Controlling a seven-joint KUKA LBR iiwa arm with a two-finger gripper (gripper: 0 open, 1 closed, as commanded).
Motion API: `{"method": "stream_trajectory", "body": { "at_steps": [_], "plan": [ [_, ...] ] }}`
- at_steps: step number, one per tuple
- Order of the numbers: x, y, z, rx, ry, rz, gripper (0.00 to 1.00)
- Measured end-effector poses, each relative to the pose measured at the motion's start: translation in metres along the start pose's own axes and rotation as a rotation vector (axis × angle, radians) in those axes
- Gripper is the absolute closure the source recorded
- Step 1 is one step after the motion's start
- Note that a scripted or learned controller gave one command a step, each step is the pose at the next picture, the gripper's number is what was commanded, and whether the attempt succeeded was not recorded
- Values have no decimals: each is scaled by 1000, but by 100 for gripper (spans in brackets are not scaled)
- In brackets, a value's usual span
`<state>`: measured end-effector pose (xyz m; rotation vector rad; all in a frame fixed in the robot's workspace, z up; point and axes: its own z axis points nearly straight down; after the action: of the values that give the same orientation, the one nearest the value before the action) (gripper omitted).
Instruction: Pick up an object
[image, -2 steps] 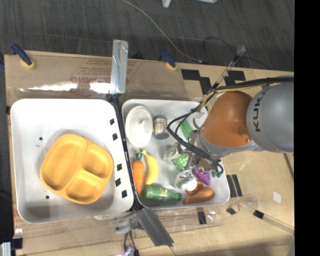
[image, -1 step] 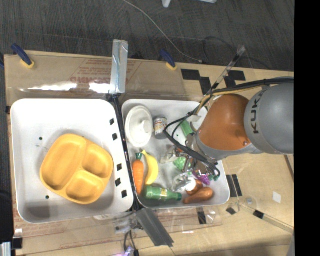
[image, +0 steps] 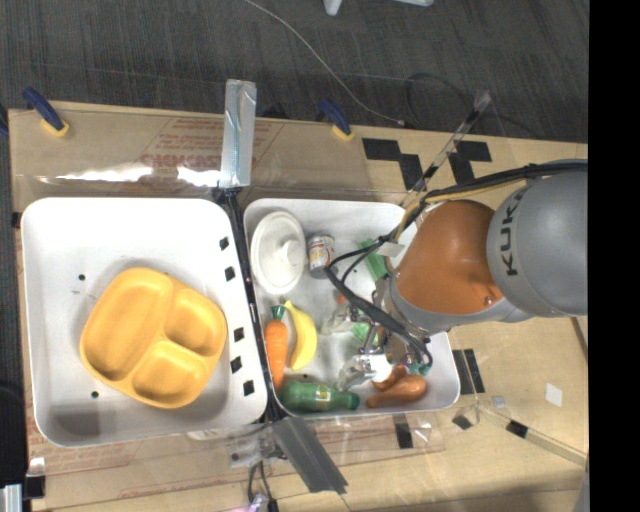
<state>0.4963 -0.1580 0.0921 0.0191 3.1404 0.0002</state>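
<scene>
Looking down on the table, we see two white bins side by side. The left bin holds a yellow tray with three compartments, lying flat near the bin's middle. The right bin is crowded. A white bowl sits in its upper left corner, with a small can just beside it. Below the bowl a carrot lies lengthwise along the left wall, touching a banana on its right. A green bottle lies on its side along the lower wall, just below the carrot's tip. A brown sausage lies in the lower right corner, near the bottle's end.

The arm reaches over the right bin, its orange band covering the bin's upper right part. The end effector hangs low inside the bin, between the banana and the sausage, just above the sausage's left end. Cables and glare clutter it, so we cannot tell whether it is spread or pressed together, nor whether it touches anything. A green thing peeks out beside the band, too hidden to name
</scene>
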Motion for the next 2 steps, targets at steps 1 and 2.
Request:
{"method": "stream_trajectory", "body": {
  "at_steps": [1,2],
  "plan": [
    [-11,-2,0,1,-1,-18,0],
    [-2,18,-2,4,-11,38,0]
  ]
}}
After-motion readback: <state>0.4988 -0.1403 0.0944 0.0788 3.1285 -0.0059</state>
